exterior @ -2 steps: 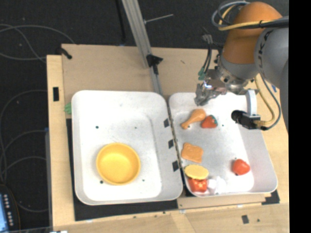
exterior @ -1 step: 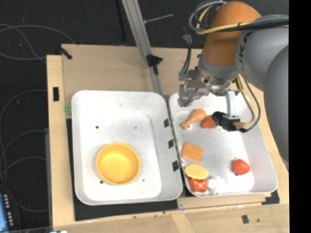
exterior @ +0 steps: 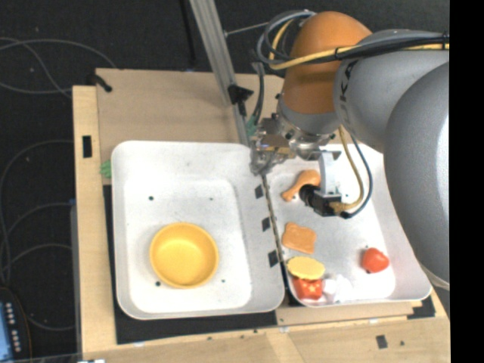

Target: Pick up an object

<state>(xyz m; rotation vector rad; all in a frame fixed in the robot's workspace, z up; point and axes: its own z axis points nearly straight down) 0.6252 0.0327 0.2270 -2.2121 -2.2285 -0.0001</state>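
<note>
You are watching the jaws point(exterior: 266, 159) hanging at the right bin's point(exterior: 404, 282) back-left corner, open or closed you cannot tell, while the nearest piece, the orange curl point(exterior: 300, 185), is lying just front-right of them, long axis slanting.

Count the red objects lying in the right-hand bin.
2. One red tomato-like piece lies alone near the bin's right side; another red piece sits at the near left corner under a yellow disc. The arm may hide others.
</note>
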